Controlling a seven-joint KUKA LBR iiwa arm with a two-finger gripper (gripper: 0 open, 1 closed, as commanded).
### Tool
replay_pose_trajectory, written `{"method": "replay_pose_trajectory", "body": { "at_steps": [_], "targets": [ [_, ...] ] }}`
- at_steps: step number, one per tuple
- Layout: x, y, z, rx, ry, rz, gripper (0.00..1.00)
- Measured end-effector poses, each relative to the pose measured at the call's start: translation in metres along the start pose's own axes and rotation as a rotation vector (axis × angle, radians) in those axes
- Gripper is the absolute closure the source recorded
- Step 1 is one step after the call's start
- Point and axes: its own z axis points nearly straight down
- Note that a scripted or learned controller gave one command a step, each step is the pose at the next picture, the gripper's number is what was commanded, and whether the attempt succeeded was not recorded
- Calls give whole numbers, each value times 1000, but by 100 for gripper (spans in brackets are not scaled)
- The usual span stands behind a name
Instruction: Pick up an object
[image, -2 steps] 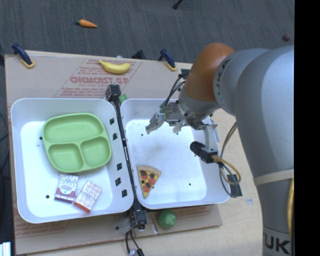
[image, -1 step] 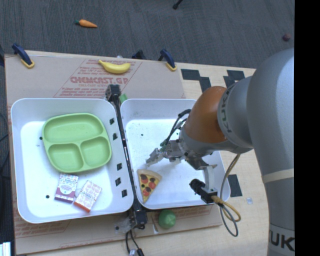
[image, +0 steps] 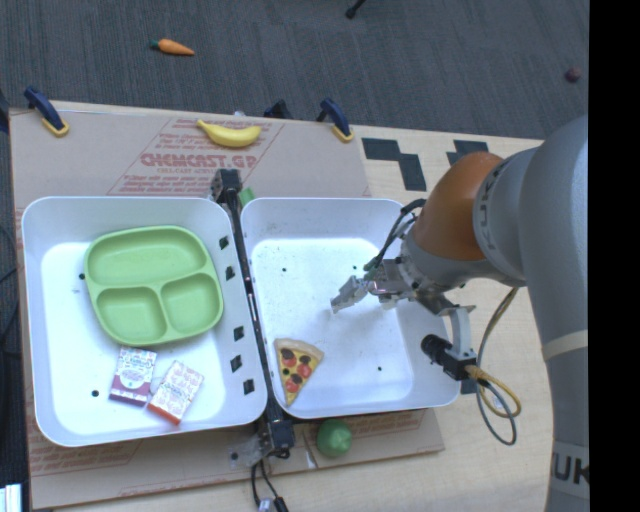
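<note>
Camera view: end effector (image: 348, 296) over right bin (image: 400, 215), finger state unclear, can't tell. Pizza slice (image: 296, 367) at bin's front-left corner; looks light, stiff, flat. Pinch across edges.

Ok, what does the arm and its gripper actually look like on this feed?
The arm is a thick, rounded grey KUKA body with an orange band above the wrist. Dark lettering shows on its lower casing near the frame's bottom. The gripper is small, metallic grey, with two slim fingers. A black fitting sits below the wrist, and an orange-yellow cable loops beside dark cables.
</note>
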Motion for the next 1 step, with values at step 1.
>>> {"method": "replay_pose_trajectory", "body": {
  "at_steps": [1],
  "targets": [
    [-17, -81, 5, 2, 1, -2, 0]
  ]
}}
